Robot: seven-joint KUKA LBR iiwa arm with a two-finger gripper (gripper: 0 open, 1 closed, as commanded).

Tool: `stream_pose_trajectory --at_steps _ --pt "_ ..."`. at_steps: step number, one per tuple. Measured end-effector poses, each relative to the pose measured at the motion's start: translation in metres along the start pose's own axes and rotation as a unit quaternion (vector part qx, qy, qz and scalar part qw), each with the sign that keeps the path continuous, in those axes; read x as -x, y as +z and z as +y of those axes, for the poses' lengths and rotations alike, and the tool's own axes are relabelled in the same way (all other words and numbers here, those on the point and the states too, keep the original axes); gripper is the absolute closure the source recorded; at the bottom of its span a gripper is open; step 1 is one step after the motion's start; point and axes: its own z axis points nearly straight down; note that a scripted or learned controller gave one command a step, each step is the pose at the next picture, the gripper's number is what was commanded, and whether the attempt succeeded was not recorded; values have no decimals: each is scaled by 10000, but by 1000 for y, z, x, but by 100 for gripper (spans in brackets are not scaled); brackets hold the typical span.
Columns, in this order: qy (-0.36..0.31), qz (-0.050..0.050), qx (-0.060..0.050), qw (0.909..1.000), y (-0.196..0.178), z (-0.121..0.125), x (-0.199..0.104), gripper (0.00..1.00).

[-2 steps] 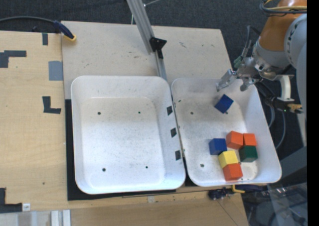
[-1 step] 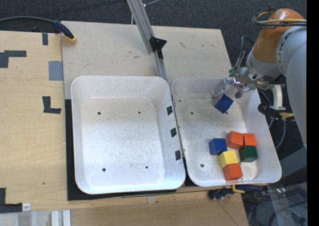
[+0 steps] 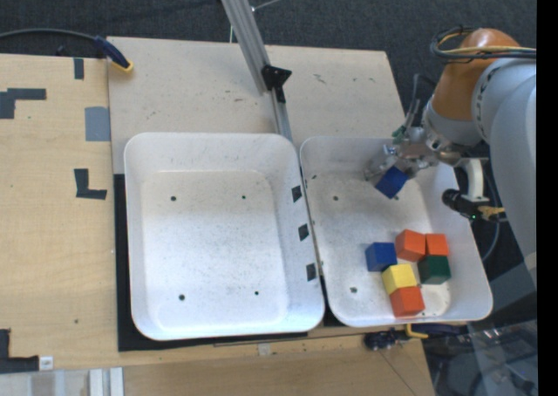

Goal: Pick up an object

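1. Gripper (image 3: 394,167) is hanging over the far part of the right bin (image 3: 349,167), its fingers clamped on a blue block (image 3: 391,182) that is sitting tilted above the floor.
2. Smooth cubes are clustering near the bin's near right corner: blue cube (image 3: 380,256), two orange cubes (image 3: 411,245), yellow cube (image 3: 399,278), green cube (image 3: 434,269).
3. Left bin (image 3: 209,237) is lying alongside, speckled white.

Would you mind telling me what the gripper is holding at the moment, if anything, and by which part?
The gripper holds a blue block by its upper end; the block hangs tilted above the right bin.
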Motion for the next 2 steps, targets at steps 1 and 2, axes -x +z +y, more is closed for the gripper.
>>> stream_pose_trajectory --at_steps 1,2 --pt "-8 -8 13 10000 -12 1 0 100" --pt "12 1 40 10000 -55 0 2 100"
